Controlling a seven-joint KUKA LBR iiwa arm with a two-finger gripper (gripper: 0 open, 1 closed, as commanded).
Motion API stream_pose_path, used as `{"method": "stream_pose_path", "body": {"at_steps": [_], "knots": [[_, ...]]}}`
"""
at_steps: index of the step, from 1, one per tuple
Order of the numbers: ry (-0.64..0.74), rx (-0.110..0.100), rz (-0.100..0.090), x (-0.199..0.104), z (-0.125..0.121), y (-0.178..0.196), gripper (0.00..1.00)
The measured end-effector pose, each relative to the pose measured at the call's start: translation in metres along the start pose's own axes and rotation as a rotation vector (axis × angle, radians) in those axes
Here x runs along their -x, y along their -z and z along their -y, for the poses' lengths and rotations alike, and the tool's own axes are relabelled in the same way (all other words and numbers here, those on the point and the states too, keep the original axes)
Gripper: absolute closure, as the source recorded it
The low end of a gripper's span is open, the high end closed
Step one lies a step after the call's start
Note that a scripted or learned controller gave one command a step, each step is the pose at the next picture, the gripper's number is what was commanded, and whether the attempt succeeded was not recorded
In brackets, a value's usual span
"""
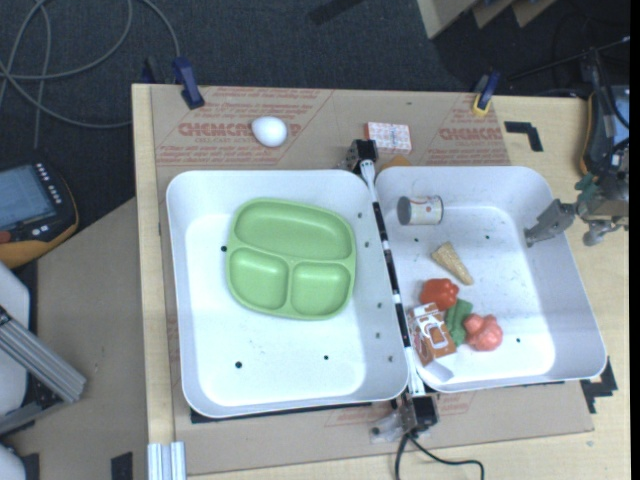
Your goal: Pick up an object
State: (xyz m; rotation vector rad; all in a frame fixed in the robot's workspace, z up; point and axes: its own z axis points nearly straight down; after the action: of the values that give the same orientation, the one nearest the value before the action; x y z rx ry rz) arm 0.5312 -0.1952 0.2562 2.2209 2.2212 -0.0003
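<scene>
Near edge of the right bin (560, 358): a cluster of small items — an orange-and-white carton (433, 334), a green piece (458, 317), a red tomato-like toy (438, 293) and a pinkish-red fruit (484, 333), all touching or just beside each other. Crowded; a blind grab there likely clips two at once.

Mid bin: a tan wedge (452, 262), lying apart from the cluster w/ bare floor around it. Prob. the easiest pick. Best approach, imo: come straight down, line the closing axis across the wedge's narrow width, close slow.

Further back: a small grey cylinder (421, 209) on its side near the divider; may roll if nudged.

Gripper (548, 223) sits at the bin's right rim, above the wall, holding nothing visible; whether it's wide or narrow, can't tell.

Left bin (200, 358) has a green divided plate (292, 259). Beyond the bins, on the table (560, 133): a white egg-like ball (268, 130) and a patterned small block (389, 135).
</scene>
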Motion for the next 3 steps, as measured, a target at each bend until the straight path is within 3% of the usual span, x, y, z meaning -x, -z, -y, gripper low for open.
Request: {"method": "stream_pose_path", "body": {"at_steps": [1,2,3], "knots": [[0.001,-0.002,-0.001,-0.06,-0.023,-0.107,0.0],[0.001,-0.002,-0.001,-0.103,-0.032,-0.172,0.0],[-0.001,-0.003,-0.002,-0.099,-0.01,-0.172,0.0]]}}
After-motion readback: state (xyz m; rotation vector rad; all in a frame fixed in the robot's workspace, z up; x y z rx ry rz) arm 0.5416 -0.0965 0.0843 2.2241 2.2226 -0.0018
